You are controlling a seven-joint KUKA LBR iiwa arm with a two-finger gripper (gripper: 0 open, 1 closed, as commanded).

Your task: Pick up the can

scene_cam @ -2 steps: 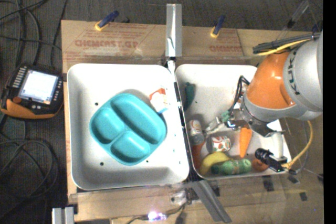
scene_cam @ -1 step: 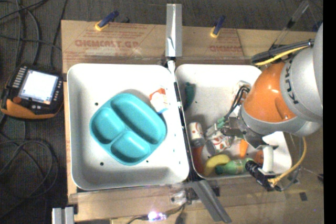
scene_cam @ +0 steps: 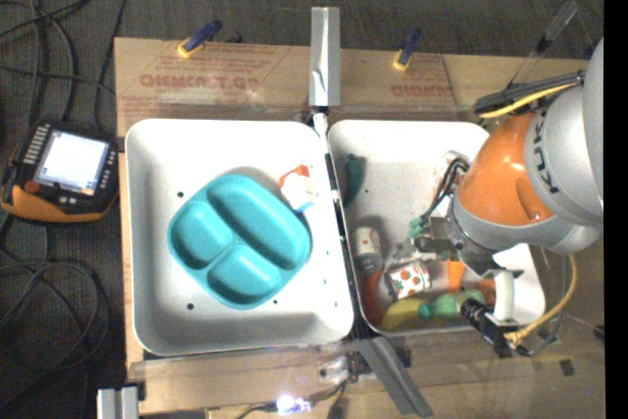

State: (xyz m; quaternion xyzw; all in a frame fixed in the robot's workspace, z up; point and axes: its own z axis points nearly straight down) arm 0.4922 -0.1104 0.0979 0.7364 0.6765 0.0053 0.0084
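The can point(scene_cam: 368, 246) is a small grey cylinder that lies in the right bin point(scene_cam: 392, 147), close to its left wall. My gripper point(scene_cam: 424, 238) hangs over the middle of that bin, a short way to the right of the can and apart from it. Just below the gripper is a white box with red dots point(scene_cam: 410, 279). The orange wrist point(scene_cam: 500, 182) and grey arm cover the bin's right part.
A yellow banana point(scene_cam: 400, 314), a green item point(scene_cam: 442, 309), an orange item point(scene_cam: 455, 273) and a red item point(scene_cam: 371, 289) crowd the right bin's front. A dark green object point(scene_cam: 351, 174) lies near its back left. The left bin point(scene_cam: 157, 309) holds a teal divided plate point(scene_cam: 240, 238) and a small red-and-white item point(scene_cam: 297, 184).
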